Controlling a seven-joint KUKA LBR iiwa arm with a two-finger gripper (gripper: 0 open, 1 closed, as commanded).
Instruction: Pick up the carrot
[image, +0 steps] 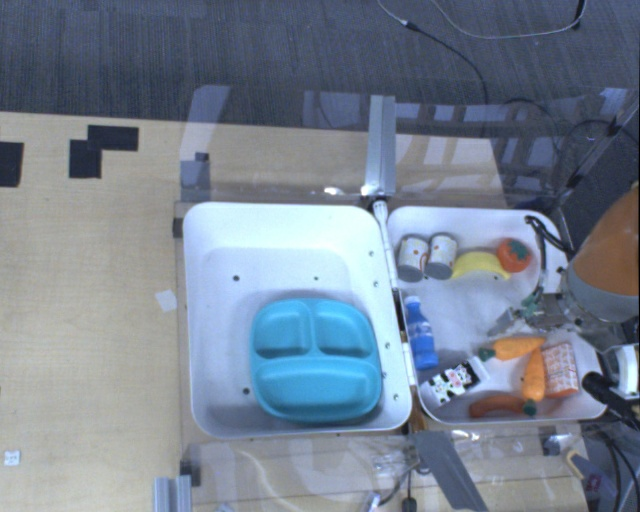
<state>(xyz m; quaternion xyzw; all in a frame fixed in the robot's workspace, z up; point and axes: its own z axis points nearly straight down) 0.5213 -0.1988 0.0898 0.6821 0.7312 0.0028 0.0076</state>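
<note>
- Camera view: the carrot (516, 348) lay in the right bin (455, 222), near its right front corner, beside a second orange piece (534, 374) and a packet (561, 367).
- The gripper (527, 310) hung just above the carrot; whether its claw was wide or narrow, I cannot tell.
- A blue tray (315, 359) sat in the left bin (280, 225).

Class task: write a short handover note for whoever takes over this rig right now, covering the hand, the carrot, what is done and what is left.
Hand: low in the right bin, by its right wall; I cannot tell how its grip stands.
Carrot: lying in the right bin just below the hand, beside a second carrot and a packet. It does not look lifted.
Done: the arm is at the bin.
Left: grasp the carrot and lift it.
</note>
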